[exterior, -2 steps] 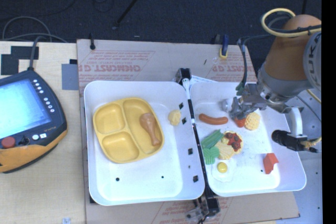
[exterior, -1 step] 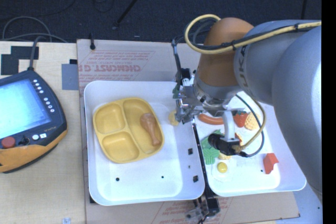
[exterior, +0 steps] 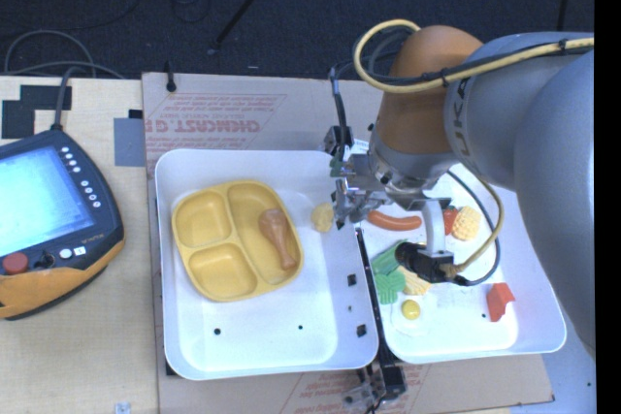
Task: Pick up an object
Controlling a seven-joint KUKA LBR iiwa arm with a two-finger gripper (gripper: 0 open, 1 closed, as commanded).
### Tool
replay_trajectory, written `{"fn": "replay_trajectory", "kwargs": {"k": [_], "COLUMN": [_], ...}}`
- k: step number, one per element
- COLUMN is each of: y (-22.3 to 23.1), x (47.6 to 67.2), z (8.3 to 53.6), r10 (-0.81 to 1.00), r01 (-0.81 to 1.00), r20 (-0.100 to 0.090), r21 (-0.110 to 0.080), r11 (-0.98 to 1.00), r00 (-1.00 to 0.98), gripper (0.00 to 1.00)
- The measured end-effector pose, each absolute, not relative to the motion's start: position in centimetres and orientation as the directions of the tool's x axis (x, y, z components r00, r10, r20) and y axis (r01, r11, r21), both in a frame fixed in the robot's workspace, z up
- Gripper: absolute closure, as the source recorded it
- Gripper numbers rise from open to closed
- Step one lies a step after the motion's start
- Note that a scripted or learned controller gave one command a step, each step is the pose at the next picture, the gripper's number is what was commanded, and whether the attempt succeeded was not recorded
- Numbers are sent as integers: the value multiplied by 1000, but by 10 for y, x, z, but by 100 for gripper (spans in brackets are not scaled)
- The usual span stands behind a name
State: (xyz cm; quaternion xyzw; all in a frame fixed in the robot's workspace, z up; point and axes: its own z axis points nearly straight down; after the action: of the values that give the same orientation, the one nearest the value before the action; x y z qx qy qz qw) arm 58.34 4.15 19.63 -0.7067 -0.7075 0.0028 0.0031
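Item: sausage (exterior: 394,221), reddish-orange, long and thin, lying flat in the right bin (exterior: 529,336), just right of the divider between the bins and partly under the wrist.

Tool: gripper (exterior: 342,208), low over the divider, left of the sausage. You cannot tell from here whether it is spread or pressed together, and nothing is seen caught in it.

Step, as judged: reach and descent; no pick yet made.

Next move calls for: you shift right of the divider, line up across the sausage's narrow width, then close and lift.

Also right of the divider: corn cob (exterior: 466,224), green piece (exterior: 389,274), yellow ball (exterior: 410,309), red block (exterior: 499,300).

Left of the divider: yellow tray (exterior: 209,247) holding a drumstick (exterior: 278,238); a pale yellow lump (exterior: 322,217) nearer the divider.
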Motion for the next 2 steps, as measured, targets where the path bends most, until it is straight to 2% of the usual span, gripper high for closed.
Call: {"fn": "replay_trajectory", "kwargs": {"k": [1,2], "y": [39,36], "x": [514,476], "z": [278,374], "r10": [1000,1000], "r01": [1000,1000], "r20": [2,1], "r21": [0,4], "r11": [0,1], "r00": [0,-1], "gripper": [100,100]}}
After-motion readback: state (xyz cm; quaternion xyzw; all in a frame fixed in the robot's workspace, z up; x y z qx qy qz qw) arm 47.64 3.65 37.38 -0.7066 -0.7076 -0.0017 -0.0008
